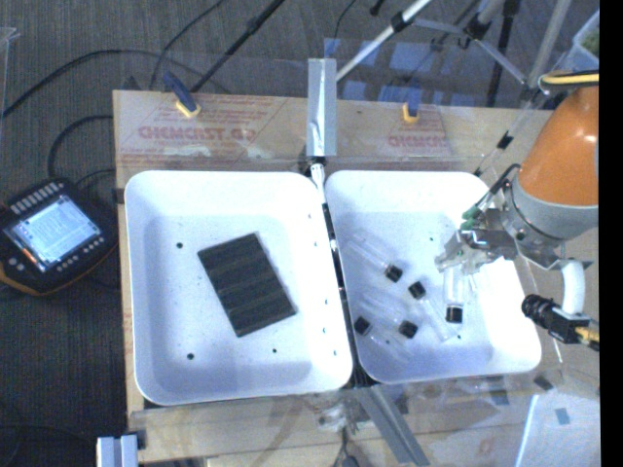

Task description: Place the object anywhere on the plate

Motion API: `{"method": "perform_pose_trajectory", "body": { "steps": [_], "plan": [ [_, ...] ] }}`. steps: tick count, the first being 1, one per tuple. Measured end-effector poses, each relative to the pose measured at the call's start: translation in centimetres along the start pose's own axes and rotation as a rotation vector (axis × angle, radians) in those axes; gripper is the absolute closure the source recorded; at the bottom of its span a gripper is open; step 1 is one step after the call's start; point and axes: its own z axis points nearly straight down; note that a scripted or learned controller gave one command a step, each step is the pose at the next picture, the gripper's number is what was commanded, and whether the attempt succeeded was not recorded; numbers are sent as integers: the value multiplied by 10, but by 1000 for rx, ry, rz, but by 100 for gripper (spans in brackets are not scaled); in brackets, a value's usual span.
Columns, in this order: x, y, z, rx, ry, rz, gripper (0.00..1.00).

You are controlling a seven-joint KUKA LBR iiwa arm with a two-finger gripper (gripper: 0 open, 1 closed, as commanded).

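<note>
From my remote seat I read this as the picking step, with nothing yet carried over. The desk bears two white bins side by side: the left bin holds the dark, ribbed rectangular plate, lying flat and turned at an angle near the bin's middle, with nothing on it. The right bin holds the objects: several clear, tube-like pieces with black caps scattered across its floor, well apart from the plate. The arm reaches in from the right, and its gripper hangs low over the right part of that bin, just above or among the clear pieces. Whether the fingers are clenched on anything I cannot tell; the clear plastic and the gripper blur together there. So I judge the grasp unconfirmed. The next move calls for a sure hold on one piece, a lift clear of the bin wall, then travel across the divider to the plate.
</note>
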Motion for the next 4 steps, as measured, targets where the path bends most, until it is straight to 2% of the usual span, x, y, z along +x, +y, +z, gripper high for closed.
{"method": "perform_pose_trajectory", "body": {
  "steps": [1, 2, 3, 4],
  "plan": [
    [95, -17, 40, 4, -1, 50, 100],
    [178, 22, 40, 3, -1, -24, 100],
    [224, -36, -3, 4, -2, -126, 100],
    [250, 24, -9, 2, -3, -444, 100]
  ]
}}
